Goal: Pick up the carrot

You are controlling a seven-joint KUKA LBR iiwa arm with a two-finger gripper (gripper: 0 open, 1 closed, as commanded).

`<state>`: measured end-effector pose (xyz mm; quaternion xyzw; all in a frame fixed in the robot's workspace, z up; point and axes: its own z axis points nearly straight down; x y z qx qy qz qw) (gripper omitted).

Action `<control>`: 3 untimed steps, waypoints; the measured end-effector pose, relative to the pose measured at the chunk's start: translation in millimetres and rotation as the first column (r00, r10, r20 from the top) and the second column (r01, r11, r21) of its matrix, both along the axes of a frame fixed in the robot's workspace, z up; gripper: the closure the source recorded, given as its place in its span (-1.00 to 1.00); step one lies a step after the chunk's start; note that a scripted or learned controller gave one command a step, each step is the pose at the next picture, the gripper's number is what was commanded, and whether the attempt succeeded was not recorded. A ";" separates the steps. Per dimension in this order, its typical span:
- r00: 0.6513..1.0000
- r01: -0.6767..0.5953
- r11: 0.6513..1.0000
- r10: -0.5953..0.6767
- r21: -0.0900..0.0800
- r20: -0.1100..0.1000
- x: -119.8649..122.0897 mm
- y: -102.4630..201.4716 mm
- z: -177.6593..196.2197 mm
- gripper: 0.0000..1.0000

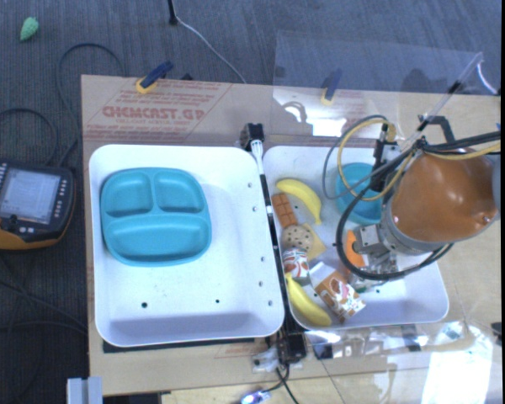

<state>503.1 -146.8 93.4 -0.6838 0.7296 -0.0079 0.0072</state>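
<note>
Now the arm [442, 194] is low over the right bin [421, 305], in the right half of the picture. The claw [372, 257] sits under the big orange band, and the arm hides most of it. I cannot tell if it is open or shut, or if it has hold of anything.

A small orange bit peeks out at the left edge of the claw, just below the blue cup [353, 188]. I think that is the carrot [352, 247]. It looks like it is touching the claw or just beside it, a little to the left. Most of it is hidden.

To do this step well, the claw should come straight down with the carrot in the middle, then squeeze gently and lift slowly. It should be careful, because other toys are near. A snack packet [340, 297] lies just below and left, and a banana [307, 303] lies lower left. A second banana [300, 195] and a cookie [297, 237] lie further left. The blue tray [155, 215] in the left bin [135, 310] is well apart.
</note>
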 end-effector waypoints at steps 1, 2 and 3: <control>0.981 -0.196 0.981 0.196 -0.002 -0.008 83.0 20.0 -1.4 1.00; 0.956 -0.295 0.956 0.295 0.007 -0.011 29.1 132.0 94.4 1.00; 0.998 -0.063 0.998 0.064 0.006 -0.023 -9.3 174.9 90.0 1.00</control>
